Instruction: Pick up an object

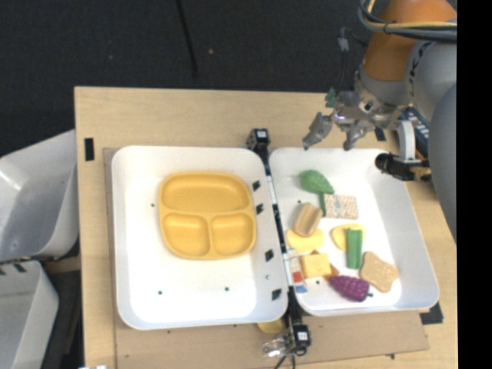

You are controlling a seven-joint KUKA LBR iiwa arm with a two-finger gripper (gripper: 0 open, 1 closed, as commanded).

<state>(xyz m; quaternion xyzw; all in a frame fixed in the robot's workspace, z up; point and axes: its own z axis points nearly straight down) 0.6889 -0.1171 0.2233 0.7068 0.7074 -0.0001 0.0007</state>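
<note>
Fingers: the gripper (335, 133) hung above the far edge of the right bin (403, 206), its two fingers (315, 135) spread apart with nothing between them.
Arm: the grey arm with its orange band (392, 48) leaned in behind the fingers, from the right.
Nearest thing: a green leaf-shaped piece (315, 181) lay just below the fingers, towards me, alone on bare white bin floor.
Further from the fingers: a patterned cracker (340, 205) and a tan roll (307, 219) sat just beyond the leaf; past those came a yellow piece (305, 241), a green stick (353, 247) lying over another yellow bit, an orange block (314, 265), a toast slice (379, 271) and a purple grape bunch (350, 287), most of them touching or nearly so.
Off to the fingers' side: the left bin (131, 237) held a yellow divided plate (207, 214), well apart from the fingers.
Step in hand, as I judged it: choosing a target and coming down; no pick had been made yet.
How to do it well: I would have gone for the green leaf, since it stood clear of its neighbours. Centre the fingers over it, straddle its narrow width, descend straight until nearly at the bin floor, close, then lift slowly.
Risk: the piece looked flat, so the fingers could slide over it, and the bin wall was close by.
</note>
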